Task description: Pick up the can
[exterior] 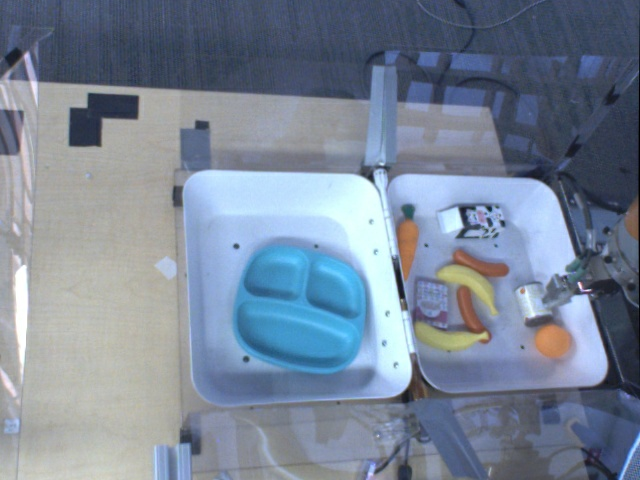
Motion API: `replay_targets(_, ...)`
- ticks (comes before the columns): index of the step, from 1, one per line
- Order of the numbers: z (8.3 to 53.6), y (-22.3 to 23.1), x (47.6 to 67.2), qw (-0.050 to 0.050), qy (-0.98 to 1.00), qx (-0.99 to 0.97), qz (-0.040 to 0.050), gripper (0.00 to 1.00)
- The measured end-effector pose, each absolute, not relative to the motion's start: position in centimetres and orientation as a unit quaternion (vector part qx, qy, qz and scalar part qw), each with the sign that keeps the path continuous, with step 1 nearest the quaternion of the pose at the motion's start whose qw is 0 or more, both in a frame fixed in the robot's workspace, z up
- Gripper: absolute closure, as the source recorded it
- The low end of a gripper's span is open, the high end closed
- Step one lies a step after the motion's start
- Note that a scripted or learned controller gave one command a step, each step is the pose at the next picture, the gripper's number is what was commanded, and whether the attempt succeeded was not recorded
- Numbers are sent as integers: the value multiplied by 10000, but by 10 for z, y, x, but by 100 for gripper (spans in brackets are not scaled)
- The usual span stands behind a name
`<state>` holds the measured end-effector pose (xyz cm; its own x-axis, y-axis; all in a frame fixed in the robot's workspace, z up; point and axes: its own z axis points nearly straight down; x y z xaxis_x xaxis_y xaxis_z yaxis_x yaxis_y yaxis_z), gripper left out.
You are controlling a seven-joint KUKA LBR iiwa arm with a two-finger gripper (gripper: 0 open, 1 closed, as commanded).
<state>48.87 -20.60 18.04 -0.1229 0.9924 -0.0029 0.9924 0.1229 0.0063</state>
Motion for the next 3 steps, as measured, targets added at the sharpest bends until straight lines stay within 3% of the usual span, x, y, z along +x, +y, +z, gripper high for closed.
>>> replay_targets(1,252,-205,627,44,7669,6417,18,100)
replay_targets(2,376,-204,667,58,8385,5449,16,100)
replay_targets(3,294,-203,671,36,8291,5591,9,100)
